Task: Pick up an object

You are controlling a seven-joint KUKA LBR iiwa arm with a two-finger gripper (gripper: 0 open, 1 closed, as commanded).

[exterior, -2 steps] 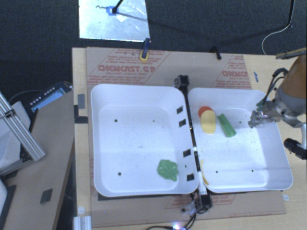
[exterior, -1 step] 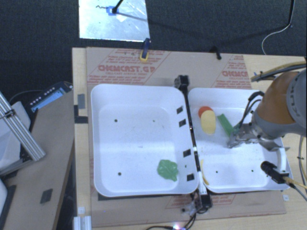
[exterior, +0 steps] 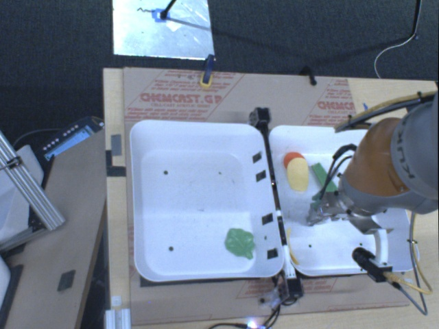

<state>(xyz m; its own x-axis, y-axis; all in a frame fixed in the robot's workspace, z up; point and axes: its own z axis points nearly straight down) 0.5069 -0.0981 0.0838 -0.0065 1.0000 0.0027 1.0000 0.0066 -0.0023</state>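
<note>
In the right bin (exterior: 329, 262) lie a yellow rounded object (exterior: 298, 175) with an orange-red piece (exterior: 293, 158) at its far end, and a green flat object (exterior: 322, 177) partly hidden by the arm. My gripper (exterior: 317, 215) is low in the right bin, just in front of the yellow and green objects. The wrist hides whatever lies under it. A green crumpled object (exterior: 240, 242) rests in the left bin (exterior: 199, 197) near its front right corner.
A black divider with clips (exterior: 269, 184) runs between the two bins. Cardboard (exterior: 185, 98) lies under them. A metal plate (exterior: 162, 18) sits beyond the bench, and cables trail at the right.
</note>
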